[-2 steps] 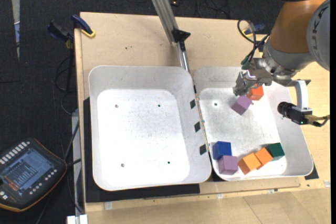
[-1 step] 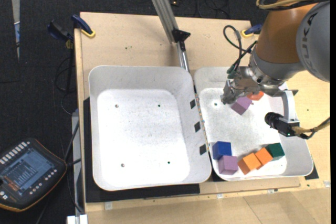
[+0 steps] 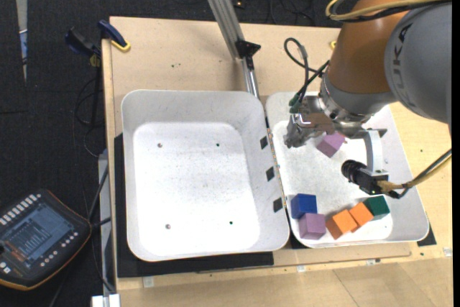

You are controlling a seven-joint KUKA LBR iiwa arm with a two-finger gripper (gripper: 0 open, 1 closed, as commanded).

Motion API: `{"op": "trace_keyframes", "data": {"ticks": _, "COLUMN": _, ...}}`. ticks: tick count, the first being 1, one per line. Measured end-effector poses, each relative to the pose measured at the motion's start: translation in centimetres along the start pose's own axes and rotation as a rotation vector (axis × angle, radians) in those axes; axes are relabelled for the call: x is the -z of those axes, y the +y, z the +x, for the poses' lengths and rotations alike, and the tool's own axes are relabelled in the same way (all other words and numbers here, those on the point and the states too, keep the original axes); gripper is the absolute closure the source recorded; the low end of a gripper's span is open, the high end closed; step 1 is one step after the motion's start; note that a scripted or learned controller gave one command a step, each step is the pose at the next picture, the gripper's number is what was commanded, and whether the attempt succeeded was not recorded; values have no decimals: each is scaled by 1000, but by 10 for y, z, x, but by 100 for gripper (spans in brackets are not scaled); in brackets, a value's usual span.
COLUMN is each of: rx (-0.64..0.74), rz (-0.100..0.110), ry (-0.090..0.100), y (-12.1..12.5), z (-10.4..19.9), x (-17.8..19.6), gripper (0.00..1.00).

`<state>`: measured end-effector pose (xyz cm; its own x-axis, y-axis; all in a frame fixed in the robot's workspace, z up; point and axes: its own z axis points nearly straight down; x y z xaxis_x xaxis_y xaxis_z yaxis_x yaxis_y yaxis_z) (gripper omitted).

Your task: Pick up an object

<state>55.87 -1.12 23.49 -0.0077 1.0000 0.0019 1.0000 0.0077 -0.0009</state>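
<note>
Arm over the right bin, a purple block by the claw

The claw (image 3: 307, 127) hangs over the right bin (image 3: 410, 223) toward its 11 o'clock corner; whether it is released or clenched, I cannot tell. A light purple block (image 3: 330, 145) sits just at its 4 o'clock side. Along the bin's 6 o'clock edge lie a blue block (image 3: 304, 204), a purple cube (image 3: 313, 225), an orange block (image 3: 343, 221) and a green block (image 3: 376, 208). The left bin (image 3: 136, 154) lies at 9 o'clock on the counter (image 3: 172, 47)

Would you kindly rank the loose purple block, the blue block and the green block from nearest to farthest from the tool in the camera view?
1. Loose purple block, right beside the tool, upper part of the right bin.
2. Blue block, lower left of that bin.
3. Green block, lower right, farthest.
</note>
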Motion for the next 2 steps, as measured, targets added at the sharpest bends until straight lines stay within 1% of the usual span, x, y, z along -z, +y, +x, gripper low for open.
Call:
{"op": "trace_keyframes", "data": {"ticks": 1, "rx": 1, "rz": 1, "ry": 0, "y": -24, "z": 44, "x": 7, "gripper": 100}}
{"op": "trace_keyframes", "data": {"ticks": 2, "rx": 1, "rz": 1, "ry": 0, "y": -31, "z": 98, "x": -4, "gripper": 100}}
